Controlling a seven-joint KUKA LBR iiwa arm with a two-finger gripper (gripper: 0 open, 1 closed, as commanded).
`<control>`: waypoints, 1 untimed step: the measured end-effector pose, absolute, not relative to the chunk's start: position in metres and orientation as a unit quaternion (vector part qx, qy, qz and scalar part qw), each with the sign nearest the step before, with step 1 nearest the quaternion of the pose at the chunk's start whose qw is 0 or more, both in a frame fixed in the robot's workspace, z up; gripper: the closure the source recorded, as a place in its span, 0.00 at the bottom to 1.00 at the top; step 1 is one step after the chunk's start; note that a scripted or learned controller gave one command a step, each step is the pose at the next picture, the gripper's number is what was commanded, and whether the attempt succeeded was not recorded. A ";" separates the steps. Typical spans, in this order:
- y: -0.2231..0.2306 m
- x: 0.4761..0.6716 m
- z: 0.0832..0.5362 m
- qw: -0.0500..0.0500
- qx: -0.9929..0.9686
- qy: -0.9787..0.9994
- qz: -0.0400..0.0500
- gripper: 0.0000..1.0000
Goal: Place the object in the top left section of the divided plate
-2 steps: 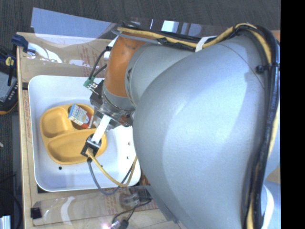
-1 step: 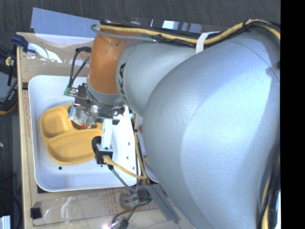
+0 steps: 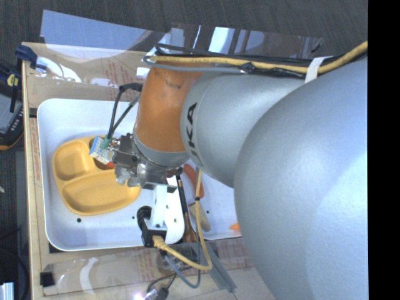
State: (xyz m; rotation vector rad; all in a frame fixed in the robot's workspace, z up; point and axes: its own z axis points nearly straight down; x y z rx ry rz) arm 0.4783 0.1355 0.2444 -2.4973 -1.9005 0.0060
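Looming over the left bin (image 3: 47, 167), the arm (image 3: 262, 167) blocks much of what I'd like to see. Its orange band (image 3: 159, 114) and grey wrist hang right above the yellow plate (image 3: 81, 180), which lies flat on the bin floor, likely set there so the compartments face up for a drop from overhead.

The gripper (image 3: 109, 155) sits low over the plate's upper right edge, near where the ridges between compartments meet. I cannot tell how it is set; the wrist body hides it. A small bluish and orange bit (image 3: 100, 149) shows just beside it, touching or nearly touching the plate. That may be the object, but it is too small and too covered for me to say, or to say whether anything is held.

The plate looks like smooth moulded plastic, glossy, with rounded lobes and soft raised dividers. The bin is plain white, shallow, with rounded corners. A yellow cable (image 3: 262, 64) runs along the arm's back, and a white bracket (image 3: 169, 214) hangs below the wrist.
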 end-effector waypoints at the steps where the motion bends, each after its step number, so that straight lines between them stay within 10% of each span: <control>1: 0.102 0.477 0.298 0.001 -0.895 -0.446 0.001 1.00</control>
